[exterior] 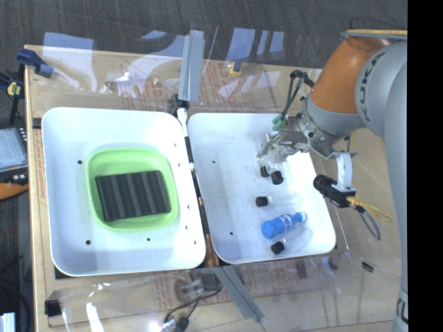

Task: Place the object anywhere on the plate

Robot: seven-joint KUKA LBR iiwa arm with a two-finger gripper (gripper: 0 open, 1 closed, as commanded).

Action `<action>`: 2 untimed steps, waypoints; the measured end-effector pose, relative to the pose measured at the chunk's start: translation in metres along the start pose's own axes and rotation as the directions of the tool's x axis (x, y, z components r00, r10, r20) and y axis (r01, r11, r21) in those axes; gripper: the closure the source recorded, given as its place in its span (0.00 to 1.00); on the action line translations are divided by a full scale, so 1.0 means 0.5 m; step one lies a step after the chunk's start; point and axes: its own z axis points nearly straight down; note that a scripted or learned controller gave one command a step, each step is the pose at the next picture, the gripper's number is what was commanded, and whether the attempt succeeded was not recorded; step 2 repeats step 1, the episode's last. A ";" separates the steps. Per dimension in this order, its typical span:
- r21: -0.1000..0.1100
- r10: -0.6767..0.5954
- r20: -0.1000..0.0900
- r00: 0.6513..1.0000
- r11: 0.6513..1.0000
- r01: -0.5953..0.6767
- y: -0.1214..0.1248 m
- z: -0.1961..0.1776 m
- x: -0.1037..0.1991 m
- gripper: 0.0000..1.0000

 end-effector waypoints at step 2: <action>0.000 0.000 0.000 1.000 1.000 0.000 0.000 0.000 0.000 0.00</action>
